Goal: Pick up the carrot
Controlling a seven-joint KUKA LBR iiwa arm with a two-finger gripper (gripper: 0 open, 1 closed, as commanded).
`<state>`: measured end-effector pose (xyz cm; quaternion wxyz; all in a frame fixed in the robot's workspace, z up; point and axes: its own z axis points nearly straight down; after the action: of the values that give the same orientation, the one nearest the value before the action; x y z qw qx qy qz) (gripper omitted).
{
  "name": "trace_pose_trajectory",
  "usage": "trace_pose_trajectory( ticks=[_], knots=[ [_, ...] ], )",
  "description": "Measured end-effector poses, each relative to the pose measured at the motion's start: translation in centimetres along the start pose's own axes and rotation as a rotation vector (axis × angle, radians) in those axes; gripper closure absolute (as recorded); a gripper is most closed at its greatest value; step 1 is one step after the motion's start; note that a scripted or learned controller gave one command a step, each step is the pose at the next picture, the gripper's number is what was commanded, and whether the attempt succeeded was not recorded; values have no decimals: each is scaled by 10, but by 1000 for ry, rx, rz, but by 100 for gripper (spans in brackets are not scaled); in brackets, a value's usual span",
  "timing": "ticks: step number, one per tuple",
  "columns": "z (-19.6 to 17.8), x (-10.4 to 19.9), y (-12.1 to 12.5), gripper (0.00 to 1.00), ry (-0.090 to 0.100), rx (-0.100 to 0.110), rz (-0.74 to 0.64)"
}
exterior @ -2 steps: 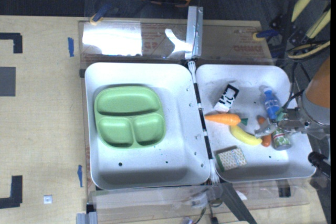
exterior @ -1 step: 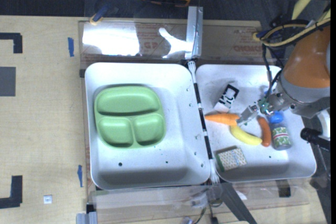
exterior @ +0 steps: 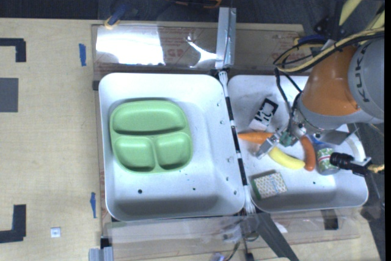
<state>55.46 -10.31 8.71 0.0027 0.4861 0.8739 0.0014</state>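
The arm [exterior: 342, 82] is cut off by the right edge and covers the back right part of the right bin [exterior: 305, 195]. The pincer [exterior: 287, 136] is too small to tell how its fingers stand. The carrot [exterior: 253, 137] has 1 end hidden under it. The print on the black card [exterior: 266, 112] cannot be read.

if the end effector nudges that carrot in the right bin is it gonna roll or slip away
Probably somewhat. The carrot looks smooth, rounded and tapered, lying flat on the slick white floor of the right bin, so a sideways nudge could roll it in an arc. It seems rigid, likely a light toy. The banana close beside it may block or be bumped.
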Motion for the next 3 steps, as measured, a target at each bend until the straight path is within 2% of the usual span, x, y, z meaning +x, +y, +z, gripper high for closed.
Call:
trace_pose_trajectory(
  ticks=[1,2,3],
  knots=[
    [-11,-1,1,100,-3,-5,2],
    [-97,10,22,100,1,4,350],
    [-143,12,71,100,0,2,154]
  ],
)
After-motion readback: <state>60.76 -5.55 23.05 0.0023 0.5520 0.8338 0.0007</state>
